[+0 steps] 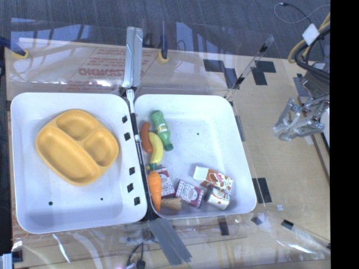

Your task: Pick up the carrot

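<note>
Your orange carrot (154, 190) lies hard against the left wall of the right-hand shallow white bin (238, 150), near its front corner, long axis running front to back, the narrow tip toward the front rim. Tight quarters: a small red carton (166, 185) touches its right side, and a yellow banana (156, 148) sits just behind. The bin's back right stays open. Your pincer (294, 125) hovers over the counter (280, 167), right of the bin, well apart; whether it's released or clenched, you cannot tell.
</note>
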`<state>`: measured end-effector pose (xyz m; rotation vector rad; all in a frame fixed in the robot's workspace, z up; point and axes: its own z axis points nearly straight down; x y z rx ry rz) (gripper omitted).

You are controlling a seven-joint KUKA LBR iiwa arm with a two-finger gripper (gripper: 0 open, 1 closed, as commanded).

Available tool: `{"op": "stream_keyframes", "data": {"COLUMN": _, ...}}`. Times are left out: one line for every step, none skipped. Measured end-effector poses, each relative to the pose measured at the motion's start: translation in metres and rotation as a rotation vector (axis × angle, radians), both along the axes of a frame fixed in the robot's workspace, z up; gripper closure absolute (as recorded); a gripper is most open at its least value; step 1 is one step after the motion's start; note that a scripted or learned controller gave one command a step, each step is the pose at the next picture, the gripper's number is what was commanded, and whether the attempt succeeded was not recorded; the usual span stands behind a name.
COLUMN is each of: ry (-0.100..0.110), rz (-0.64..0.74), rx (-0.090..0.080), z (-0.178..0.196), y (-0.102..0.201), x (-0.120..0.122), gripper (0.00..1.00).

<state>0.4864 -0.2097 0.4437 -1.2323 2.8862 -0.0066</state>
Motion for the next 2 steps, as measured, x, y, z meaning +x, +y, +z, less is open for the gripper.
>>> {"op": "stream_keyframes", "data": {"ry": 0.003, "rz": 0.433, "rx": -0.001, "z": -0.0005, "y": -0.0002, "x": -0.0035, "gripper": 1.0}}
{"op": "stream_keyframes", "data": {"ry": 0.003, "rz": 0.881, "rx": -0.003, "z": -0.0004, "y": -0.0001, "x": -0.0034, "gripper": 1.0}}
